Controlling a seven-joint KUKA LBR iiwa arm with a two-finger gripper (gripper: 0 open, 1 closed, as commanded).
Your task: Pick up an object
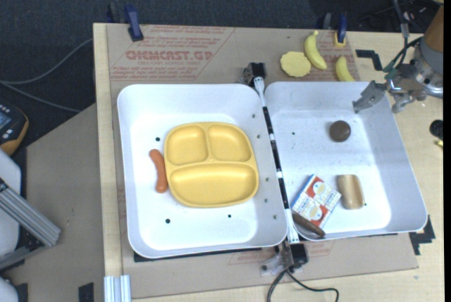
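Observation:
In the right bin (pixel 394 174) lie a small dark brown ball (pixel 340 130), a tan bread roll (pixel 350 191), a red and white carton (pixel 315 200) and a thin brown piece (pixel 308 224) at the front edge. My gripper (pixel 384 98) hangs over the bin's far right corner, up and to the right of the ball and apart from it. Its two grey fingers (pixel 364 98) stand spread, with nothing between them.
The left bin (pixel 141 110) holds a yellow divided plate (pixel 210 163) with an orange sausage (pixel 159 170) beside it. Two toy bananas (pixel 316 51) and a yellow round piece (pixel 295 64) lie on the board behind the right bin.

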